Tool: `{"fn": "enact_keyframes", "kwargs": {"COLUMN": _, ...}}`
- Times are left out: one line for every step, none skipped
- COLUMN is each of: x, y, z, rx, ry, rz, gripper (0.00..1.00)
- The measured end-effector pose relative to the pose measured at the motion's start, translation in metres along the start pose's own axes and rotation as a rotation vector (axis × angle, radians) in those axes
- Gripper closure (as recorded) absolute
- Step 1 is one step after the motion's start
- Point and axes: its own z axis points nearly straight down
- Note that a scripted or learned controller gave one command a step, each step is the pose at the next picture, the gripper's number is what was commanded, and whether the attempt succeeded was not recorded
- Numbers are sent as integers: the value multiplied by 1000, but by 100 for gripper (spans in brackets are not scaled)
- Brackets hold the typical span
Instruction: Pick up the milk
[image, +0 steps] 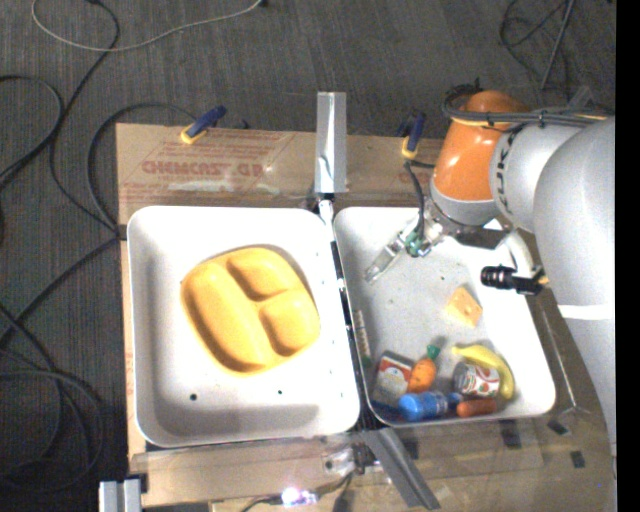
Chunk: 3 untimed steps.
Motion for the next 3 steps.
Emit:
{"fn": "enact_keyframes", "kwargs": {"x": 32, "y": -34, "z": -1, "rx": -13, "ry": -1, "rz": 7, "gripper": 0}}
{"fn": "enact_keyframes", "kwargs": {"x": 4, "y": 13, "z": 1, "rx": -2, "ry": 13, "rz": 147, "gripper": 0}}
{"fn": "enact_keyframes", "kwargs": {"x": 32, "y": -29, "z": -1, "rx": -16, "ry": -2, "rz": -26, "gripper": 0}}
